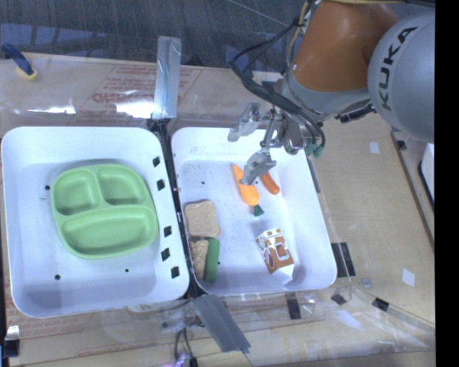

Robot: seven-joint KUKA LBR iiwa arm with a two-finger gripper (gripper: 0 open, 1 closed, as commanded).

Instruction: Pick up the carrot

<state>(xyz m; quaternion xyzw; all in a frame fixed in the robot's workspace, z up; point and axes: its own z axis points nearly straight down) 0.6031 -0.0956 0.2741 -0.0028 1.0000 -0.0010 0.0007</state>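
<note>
Seen from above the bench, your KUKA arm point(367, 44) reached in from the upper right, its grey body and orange band hanging over the far right corner of the right bin point(310, 277). The wrist pointed down and leftward, and the gripper point(258, 167) stood low over the bin's far half, its metal fingers point(254, 165) right over the carrot point(247, 191). Whether those fingers were parted or closed could not be made out from this angle, nor whether they had hold of anything.

The carrot lay on the floor of the right bin, a little toward its far right part. Its long axis ran aslant from the far edge toward the near edge, leaning slightly right, with the green stub at the near end. A second small orange piece point(270, 183) lay just beside it on the right, also aslant.

Nearer you in the same bin, a slice of bread point(202, 219) lay by the left wall, with a yellowish and green item point(205, 258) in the near left corner. A small brown and white packet point(275, 252) lay toward the near right corner; its print was too small to read.

The left bin point(23, 281) carried a green divided plate point(103, 209) at its middle.

The letters "KUKA" showed in black on the arm's grey shell. Red print on the cardboard beyond the bins was too faint to read.
</note>
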